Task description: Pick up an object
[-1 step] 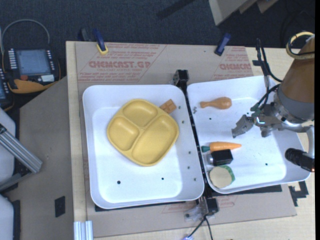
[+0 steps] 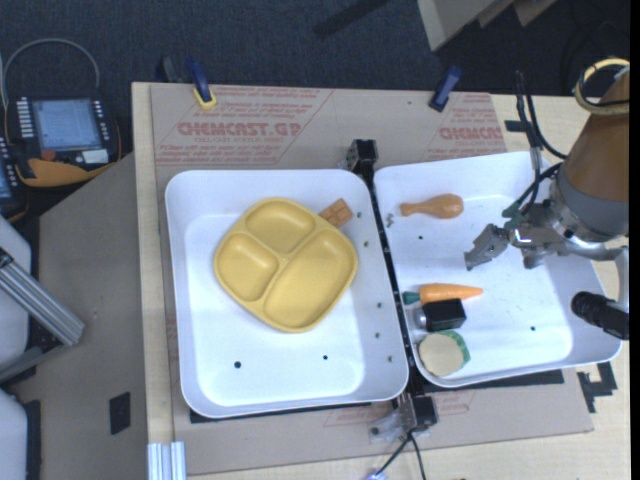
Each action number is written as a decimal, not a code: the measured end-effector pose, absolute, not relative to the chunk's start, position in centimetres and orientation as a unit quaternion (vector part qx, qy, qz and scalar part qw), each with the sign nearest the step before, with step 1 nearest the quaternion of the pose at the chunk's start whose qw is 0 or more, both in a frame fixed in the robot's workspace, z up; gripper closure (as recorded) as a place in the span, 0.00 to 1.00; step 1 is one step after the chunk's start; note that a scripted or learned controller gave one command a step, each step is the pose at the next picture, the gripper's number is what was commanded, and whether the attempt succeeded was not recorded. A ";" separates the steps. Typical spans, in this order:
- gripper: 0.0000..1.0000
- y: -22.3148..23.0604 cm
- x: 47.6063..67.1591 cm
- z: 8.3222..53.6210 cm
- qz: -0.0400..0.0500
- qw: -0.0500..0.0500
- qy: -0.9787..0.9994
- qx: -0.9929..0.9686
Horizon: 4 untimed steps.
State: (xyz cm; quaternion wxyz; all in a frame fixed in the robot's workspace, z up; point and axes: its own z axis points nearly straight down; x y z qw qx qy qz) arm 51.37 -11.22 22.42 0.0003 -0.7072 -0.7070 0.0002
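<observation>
one carrot (image 2: 450,292) lies crosswise, tip pointing right.

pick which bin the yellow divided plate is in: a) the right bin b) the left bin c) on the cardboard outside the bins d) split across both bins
b: the yellow divided plate lies wholly inside the left bin, while the right bin has the carrot, the drumstick and other small items.
</observation>
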 end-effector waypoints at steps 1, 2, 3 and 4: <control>0.00 -11.4 51.6 16.2 0.002 0.003 -0.707 -0.707; 0.00 -10.3 51.5 11.4 -0.001 0.001 -0.707 -0.707; 0.00 -10.2 52.3 10.8 -0.009 -0.009 -0.708 -0.706; 1.00 -10.5 52.4 11.8 -0.009 -0.012 -0.707 -0.707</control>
